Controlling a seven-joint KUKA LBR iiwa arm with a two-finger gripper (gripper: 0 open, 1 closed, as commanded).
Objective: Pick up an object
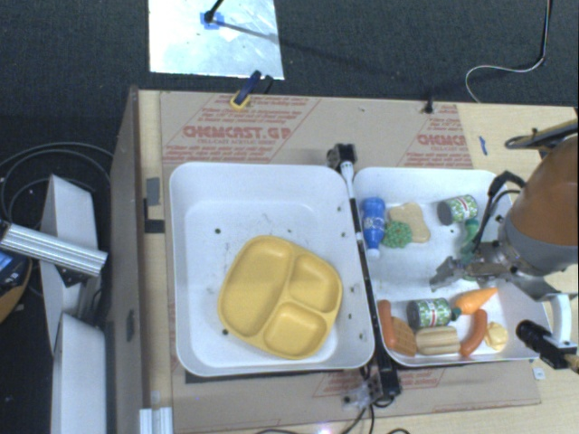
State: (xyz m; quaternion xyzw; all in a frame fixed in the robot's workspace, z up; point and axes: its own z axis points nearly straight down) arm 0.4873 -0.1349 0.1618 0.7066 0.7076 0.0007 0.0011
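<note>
While the gripper (450, 269) hovers, its state unclear, it should descend squarely over the green can (429, 313).

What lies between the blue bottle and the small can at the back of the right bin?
A green broccoli piece and a tan flat piece lie between blue bottle and can, seen from above.

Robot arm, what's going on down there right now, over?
Gripper low over the right bin, nothing seen held. Carrot and green can just below it. Toy food crowds that bin; yellow tray sits in left bin.
</note>
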